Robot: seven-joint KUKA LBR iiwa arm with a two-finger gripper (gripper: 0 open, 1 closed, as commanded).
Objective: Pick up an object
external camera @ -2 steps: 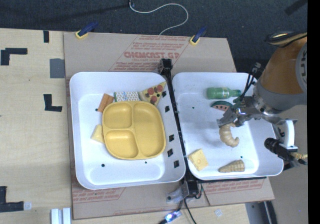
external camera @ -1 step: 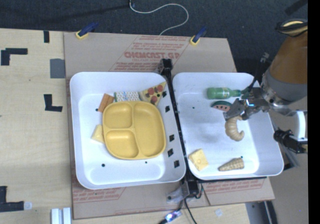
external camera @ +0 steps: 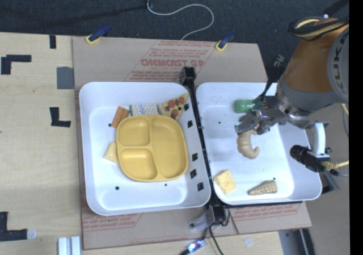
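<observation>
Closest to the lens, along the near wall of the right-hand white plastic bin [external camera: 300, 196], lie a pale yellow cheese-like wedge [external camera: 225, 182] and a tan ribbed cone [external camera: 263, 188], well apart from where I am working, so they need not concern this attempt. Farther in, the curved beige croissant-shaped toy [external camera: 248, 145] rests on the bin floor, and my two-finger gripper [external camera: 253, 124] hangs directly above its upper end, close enough that I judge it to be the object I am going for; whether I touch it I cannot tell. How wide I stand I cannot tell either: the metal parts at my tip blur together from this angle, and nothing is visibly clamped between them, so I will not claim a hold. Just beyond my tip sits a small green rounded object [external camera: 244, 105], near the far wall, partly hidden by my wrist. I come in from the right with the grey and orange arm [external camera: 309, 72] leaning over the bin, which keeps the left side free. Across the divider, the left-hand white bin [external camera: 91, 134] carries a yellow divided plastic plate [external camera: 152, 147], lying over several flat items: an orange-brown strip [external camera: 119, 116] and a patterned piece [external camera: 173, 105] poke out from under its far edge. That pile is crowded and overlapped, which I think makes the lone croissant shape the easier target
</observation>
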